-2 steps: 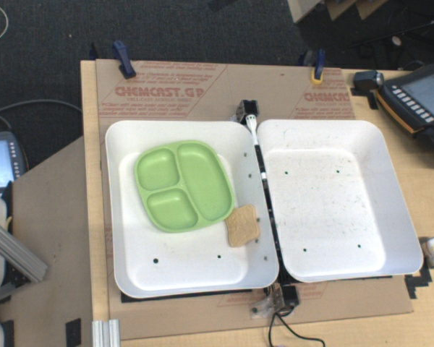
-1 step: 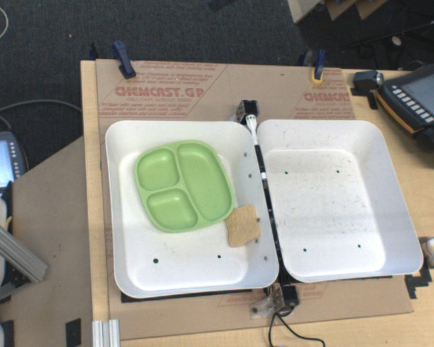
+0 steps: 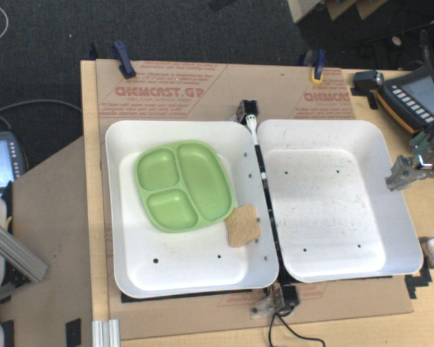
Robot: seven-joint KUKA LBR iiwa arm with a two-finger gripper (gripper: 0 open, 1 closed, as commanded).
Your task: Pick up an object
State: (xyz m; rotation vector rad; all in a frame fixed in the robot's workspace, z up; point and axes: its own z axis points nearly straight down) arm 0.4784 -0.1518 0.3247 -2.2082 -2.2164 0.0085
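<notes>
A green three-compartment plate point(image 3: 183, 186) lies in the left bin point(image 3: 126, 259), toward its back left. A tan, roughly square piece like a cork or sponge pad point(image 3: 242, 225) rests flat just off the plate's front right corner, close to the bin's right wall. My gripper point(image 3: 407, 170) sits at the far right, over the right rim of the right bin point(image 3: 333, 194). It is well away from both objects, and nothing shows in it.
A black cable and bracket point(image 3: 259, 166) run along the seam between the two bins. Blue point(image 3: 123, 58) and yellow point(image 3: 317, 66) clamps hold the cardboard base at its back edge. A dark device point(image 3: 412, 103) sits at the back right.
</notes>
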